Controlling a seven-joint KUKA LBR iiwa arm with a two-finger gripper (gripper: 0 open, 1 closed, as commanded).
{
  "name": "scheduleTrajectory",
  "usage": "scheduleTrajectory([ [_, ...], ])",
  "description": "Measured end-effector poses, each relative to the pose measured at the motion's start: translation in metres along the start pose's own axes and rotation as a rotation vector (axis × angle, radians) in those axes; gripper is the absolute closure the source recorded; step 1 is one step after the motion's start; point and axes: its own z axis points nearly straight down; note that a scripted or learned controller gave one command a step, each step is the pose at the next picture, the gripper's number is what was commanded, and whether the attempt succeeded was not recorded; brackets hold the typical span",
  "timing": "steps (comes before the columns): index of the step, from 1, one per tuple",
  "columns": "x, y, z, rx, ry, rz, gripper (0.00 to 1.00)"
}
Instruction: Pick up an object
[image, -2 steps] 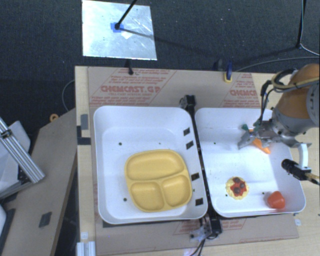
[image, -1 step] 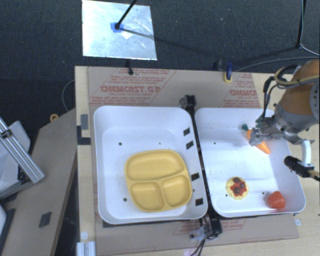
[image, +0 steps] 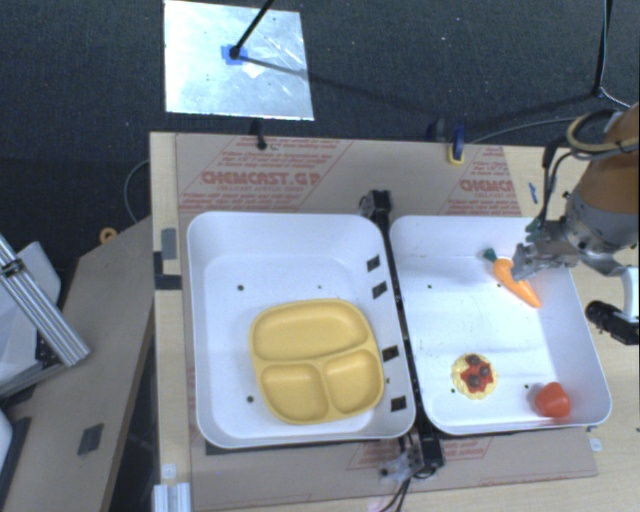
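I set the pincer (image: 527, 262) over the carrot (image: 517, 283) near the right bin's (image: 590, 345) far edge to grab it (grip state: can't tell).

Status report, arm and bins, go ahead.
Gripper down on the carrot in the right bin, grip unconfirmed. Tart and tomato apart, near the front. Yellow tray in the left bin.

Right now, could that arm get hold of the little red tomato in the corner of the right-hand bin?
Probably yes. The tomato sits apart from the small tart, uncovered, and the gripper is already over the same bin, by the carrot. The bin's corner walls might crowd it.
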Motion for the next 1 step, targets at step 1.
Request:
scheduleTrajectory([
  [1,0.0083,0.0027,-0.0476,-0.001,0.000,-0.002,1.00],
])
